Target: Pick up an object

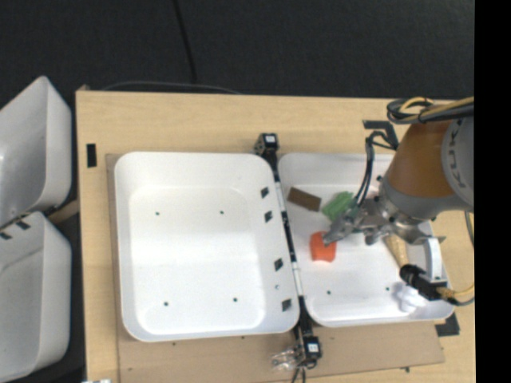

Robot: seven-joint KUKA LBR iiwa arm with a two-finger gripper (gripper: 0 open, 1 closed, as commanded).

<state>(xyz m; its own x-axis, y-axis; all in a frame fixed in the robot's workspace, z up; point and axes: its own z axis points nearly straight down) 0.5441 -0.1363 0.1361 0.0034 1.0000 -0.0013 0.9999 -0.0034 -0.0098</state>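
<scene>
Several small objects lie in the right bin (351, 308). An orange block (322, 248) sits near the bin's middle left. A green object (338, 205) lies just above it, and a brown flat piece (303, 199) lies to the green one's left. My gripper (335, 231) hangs low over the bin, right at the orange block's upper right edge and just below the green object. The arm's orange band (423, 170) rises behind it. Nothing shows between the gripper and the bin floor but the block's edge.
The left bin (192, 250) is bare white plastic. A tan stick (395, 251) and a white crumpled item (410, 298) lie at the right bin's right side, near black cables. Clips run along the divider between the bins (283, 238).
</scene>
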